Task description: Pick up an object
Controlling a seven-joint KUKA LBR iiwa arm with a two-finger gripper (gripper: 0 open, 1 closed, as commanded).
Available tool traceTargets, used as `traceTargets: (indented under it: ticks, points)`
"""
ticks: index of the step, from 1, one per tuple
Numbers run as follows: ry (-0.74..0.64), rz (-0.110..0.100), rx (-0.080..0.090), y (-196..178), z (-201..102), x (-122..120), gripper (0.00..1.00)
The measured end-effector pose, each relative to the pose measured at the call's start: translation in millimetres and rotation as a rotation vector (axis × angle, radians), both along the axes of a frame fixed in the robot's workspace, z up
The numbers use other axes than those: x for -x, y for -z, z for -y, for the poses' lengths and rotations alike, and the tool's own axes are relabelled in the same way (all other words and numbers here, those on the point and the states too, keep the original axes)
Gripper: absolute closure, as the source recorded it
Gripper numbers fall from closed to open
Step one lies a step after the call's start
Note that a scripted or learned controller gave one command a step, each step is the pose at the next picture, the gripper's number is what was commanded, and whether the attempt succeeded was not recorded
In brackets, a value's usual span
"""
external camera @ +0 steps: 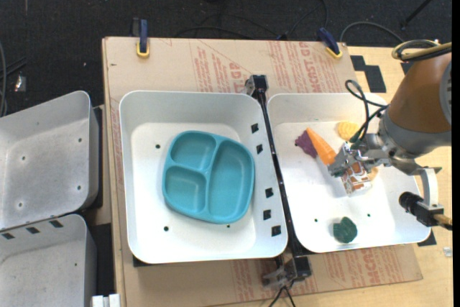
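Observation:
My gripper (350,167) is low in the right bin (316,234), near its middle, with the grey and orange arm (424,108) reaching in from the right. A small brown and white object (359,182) lies directly under it, partly hidden, and I cannot tell whether it is held. An orange carrot-like piece (321,144) with a purple piece (305,144) beside it lies just left of the gripper. A yellow object (348,129) sits behind the gripper. A dark green lump (344,230) rests near the bin's front.
The left bin (144,226) holds a teal divided plate (210,176). A black clamp strip (269,169) runs between the two bins. Cables (363,108) hang off the wrist above the right bin's back. White trays (43,154) lie off the bench at left.

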State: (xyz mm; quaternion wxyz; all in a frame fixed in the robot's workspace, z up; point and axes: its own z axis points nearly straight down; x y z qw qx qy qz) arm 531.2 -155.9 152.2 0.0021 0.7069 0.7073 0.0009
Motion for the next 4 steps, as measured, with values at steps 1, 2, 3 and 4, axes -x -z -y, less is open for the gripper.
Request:
traceTargets:
  ticks: [1, 2, 3, 4]
  points:
    - [0.000, 0.001, 0.000, -50, 10, -4, 1.00]
    - [-0.003, 0.002, 0.000, -103, 0, -7, 1.00]
    - [-0.008, -0.002, -0.003, -108, -55, -26, 1.00]
    - [-0.007, -0.005, -0.003, -92, -110, -35, 1.00]
